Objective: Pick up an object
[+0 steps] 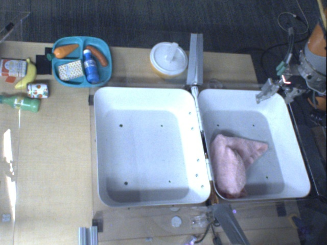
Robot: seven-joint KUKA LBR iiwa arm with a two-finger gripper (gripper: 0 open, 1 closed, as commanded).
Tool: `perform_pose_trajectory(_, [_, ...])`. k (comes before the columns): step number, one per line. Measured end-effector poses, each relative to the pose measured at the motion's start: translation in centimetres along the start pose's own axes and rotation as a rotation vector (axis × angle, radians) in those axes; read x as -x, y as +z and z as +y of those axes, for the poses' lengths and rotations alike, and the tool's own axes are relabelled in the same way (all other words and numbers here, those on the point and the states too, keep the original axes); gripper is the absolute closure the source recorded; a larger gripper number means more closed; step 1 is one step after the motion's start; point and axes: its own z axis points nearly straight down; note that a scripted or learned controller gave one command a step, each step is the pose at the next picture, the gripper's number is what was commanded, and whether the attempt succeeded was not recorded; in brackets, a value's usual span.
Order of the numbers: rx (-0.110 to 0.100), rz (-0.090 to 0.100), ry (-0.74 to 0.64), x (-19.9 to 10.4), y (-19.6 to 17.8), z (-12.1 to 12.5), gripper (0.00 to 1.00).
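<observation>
The pink cloth (232, 162) lies in the right bin (294, 137), long axis front-to-back, well forward-left of the jaws (273, 89), whose spread I cannot tell.

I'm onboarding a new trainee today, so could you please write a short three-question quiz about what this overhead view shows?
1. True or false: the pink cloth lies in the left bin.
2. Which item sits beyond the bins, beside the metal divider post?
A. a white-lidded yellow container
B. a banana
C. a green bottle
3. Fill in: the gripper is above the right bin's far ______ corner.

Key
1. False: it lies in the right bin, towards the near side.
2. A.
3. right.
</observation>
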Motion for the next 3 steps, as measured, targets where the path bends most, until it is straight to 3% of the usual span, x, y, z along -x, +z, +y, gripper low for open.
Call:
perform_pose_trajectory(1, [-0.003, 0.002, -0.074, -5.7, 11.7, -5.4, 0.00])
perform_pose_trajectory(2, [0.014, -0.001, -0.215, -4.6, 18.5, -7.6, 0.00])
perform_pose_trajectory(3, [0.016, -0.003, -0.097, -6.4, 18.6, -5.7, 0.00])
